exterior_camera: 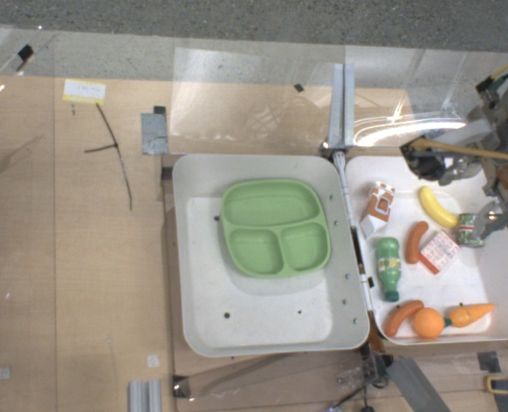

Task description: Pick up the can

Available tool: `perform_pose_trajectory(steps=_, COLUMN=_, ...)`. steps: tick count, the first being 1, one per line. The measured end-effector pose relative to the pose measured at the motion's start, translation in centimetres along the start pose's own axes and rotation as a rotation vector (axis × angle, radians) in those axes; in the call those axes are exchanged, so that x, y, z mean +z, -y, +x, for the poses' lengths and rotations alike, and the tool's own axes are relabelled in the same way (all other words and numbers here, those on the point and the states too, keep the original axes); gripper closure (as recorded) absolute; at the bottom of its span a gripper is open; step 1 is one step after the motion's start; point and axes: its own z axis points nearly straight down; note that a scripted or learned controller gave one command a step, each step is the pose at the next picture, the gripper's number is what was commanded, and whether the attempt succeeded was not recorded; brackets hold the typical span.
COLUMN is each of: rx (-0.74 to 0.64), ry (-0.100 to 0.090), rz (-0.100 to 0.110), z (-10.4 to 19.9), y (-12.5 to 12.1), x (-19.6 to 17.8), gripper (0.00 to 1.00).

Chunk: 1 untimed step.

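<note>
Item: can (469, 230), small, green-labelled with a red band, lying in the right bin (503, 303) near its right wall, just right of the banana (437, 206) and just beside a red-and-white carton (439, 251).

Gripper (492, 217): at the right edge of the view, close over the can. A bright metal part sits next to the can's right side; whether the jaws are spread or closed, and whether the can is between them, I cannot tell (glare and the frame edge hide the tips).

Other contents, right bin: small orange-and-white box (378, 202), sausage (416, 240), green bottle (387, 268), a second sausage (403, 316), orange (427, 323), carrot (470, 314).

Left bin (194, 316): green divided plate (276, 227), nothing on it.

Risks, as judged from this layout:
- The can lies close to the bin wall, so one jaw may strike the wall or ride onto the rim instead of seating beside the can.
- A round can on its side may roll away under a one-sided touch.
- The banana and the carton crowd its left side; a jaw coming down there could pinch or push a neighbour (a wrong-item lift is possible).
- A shallow grip on smooth metal may slip on the lift.
</note>
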Motion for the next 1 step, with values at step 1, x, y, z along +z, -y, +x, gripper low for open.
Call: perform_pose_trajectory(steps=1, rx=-0.008, ry=-0.008, rz=-0.004, z=-4.86, y=-2.66, x=-14.8, gripper=0.0)
